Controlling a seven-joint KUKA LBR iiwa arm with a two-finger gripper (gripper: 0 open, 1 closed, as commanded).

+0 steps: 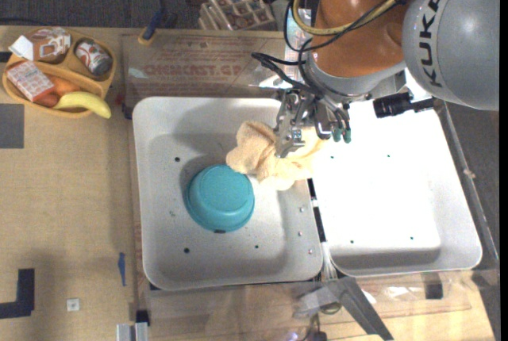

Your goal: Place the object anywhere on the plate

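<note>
Nearest the camera looms the grey arm (444, 22) with its orange band, reaching in from the right and ending in the claw (305, 129) over the seam between the two white bins. Its tip is down against a crumpled pale-yellow cloth (266, 157), which lies in the left bin (159, 252) toward its upper right side. One edge of the cloth looks drawn up toward the metal fingers, yet whether they are clenched on the fabric or merely resting against it I cannot tell from this slant. Just beside the cloth, touching or very nearly touching its lower left edge, sits a teal plate (221, 198), which looks more like an upturned bowl with a rounded back. Most of the cloth rests on the bin floor, with only its fringe reaching the teal rim, so I judge the placement not yet done. What is left, as far as can be seen, is to secure the cloth, lift it, carry it a short way down and left, and let it go on the teal surface. Over in the right bin (397, 197) nothing relevant lies, and a small tray of toy food (55, 78) stands on the bench (63, 212) at the far left, well apart.
</note>
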